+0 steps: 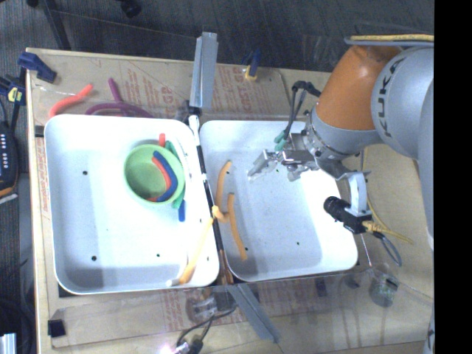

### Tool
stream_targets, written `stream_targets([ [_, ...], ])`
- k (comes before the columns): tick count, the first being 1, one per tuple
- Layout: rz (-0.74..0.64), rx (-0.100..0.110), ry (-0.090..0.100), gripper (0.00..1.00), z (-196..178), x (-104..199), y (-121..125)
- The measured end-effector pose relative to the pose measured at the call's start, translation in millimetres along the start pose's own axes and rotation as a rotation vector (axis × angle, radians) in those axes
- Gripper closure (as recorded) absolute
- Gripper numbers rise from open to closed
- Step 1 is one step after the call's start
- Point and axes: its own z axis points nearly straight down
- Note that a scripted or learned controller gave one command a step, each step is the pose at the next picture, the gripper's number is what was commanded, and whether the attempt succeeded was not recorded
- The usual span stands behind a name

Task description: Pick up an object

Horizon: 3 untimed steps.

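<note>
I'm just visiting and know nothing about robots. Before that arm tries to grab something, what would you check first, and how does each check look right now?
1. Something to pick in the right bin: ok, orange strips lie near its left wall.
2. Tool over that bin: ok, above bare floor right of the strips.
3. Tool free of any object: ok, nothing visible between its tips.
4. Tool open enough: cannot tell.
5. Strips clear of the wall: not ok, they lie close to it.
6. Left bin as alternative: ok, green bowl with colored pieces sits there.
</note>
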Motion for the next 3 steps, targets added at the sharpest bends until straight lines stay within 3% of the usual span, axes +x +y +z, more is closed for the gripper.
stream_targets([
  [1, -0.07, -0.009, -0.014, 0.0, 130, 27, 31],
  [2, -0.14, -0.004, -0.001, 0.0, 74, -18, 18],
  [3, -0.169, -0.011, -0.017, 0.0, 139, 22, 34],
])
